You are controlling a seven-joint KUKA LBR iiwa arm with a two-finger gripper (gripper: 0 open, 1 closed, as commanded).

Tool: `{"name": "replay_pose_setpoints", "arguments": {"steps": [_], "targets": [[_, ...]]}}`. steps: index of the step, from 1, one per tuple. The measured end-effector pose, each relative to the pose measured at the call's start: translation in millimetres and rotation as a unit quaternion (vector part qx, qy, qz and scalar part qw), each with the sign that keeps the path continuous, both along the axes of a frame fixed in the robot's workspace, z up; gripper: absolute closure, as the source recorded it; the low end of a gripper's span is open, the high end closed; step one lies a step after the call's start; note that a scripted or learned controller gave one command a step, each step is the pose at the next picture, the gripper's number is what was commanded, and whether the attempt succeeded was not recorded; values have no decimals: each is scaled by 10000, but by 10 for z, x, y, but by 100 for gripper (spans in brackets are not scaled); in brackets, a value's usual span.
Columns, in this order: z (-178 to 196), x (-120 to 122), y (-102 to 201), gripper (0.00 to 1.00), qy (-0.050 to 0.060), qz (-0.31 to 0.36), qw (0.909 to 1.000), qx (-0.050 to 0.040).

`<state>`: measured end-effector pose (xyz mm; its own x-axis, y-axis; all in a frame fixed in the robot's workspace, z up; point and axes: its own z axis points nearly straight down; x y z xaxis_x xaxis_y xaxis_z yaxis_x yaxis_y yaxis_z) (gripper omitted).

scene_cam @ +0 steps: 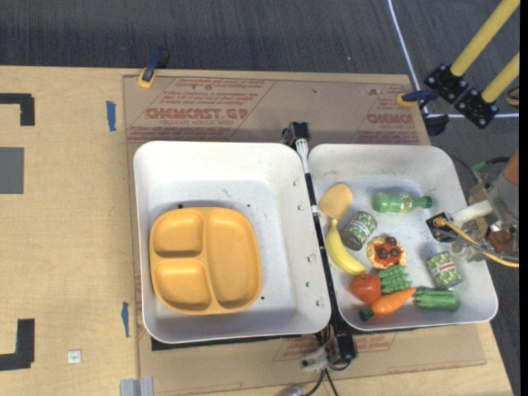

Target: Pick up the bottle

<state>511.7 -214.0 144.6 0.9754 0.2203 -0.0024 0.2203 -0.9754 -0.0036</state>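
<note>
Camera view | bottle (400, 202) near right bin (379, 159) far wall | bare floor beyond

The grey robot arm wrist (503, 192) was located at the right edge of the right-hand shallow white plastic bin (388, 159), with an orange sliver above it. The two-finger gripper (493, 228) showed pale and brownish parts. A thin yellow cable (495, 256) curved beneath.
</note>
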Motion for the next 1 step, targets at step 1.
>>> {"name": "replay_pose_setpoints", "arguments": {"steps": [1], "targets": [[383,-90,-96,100,-16,401,9992,-14]]}}
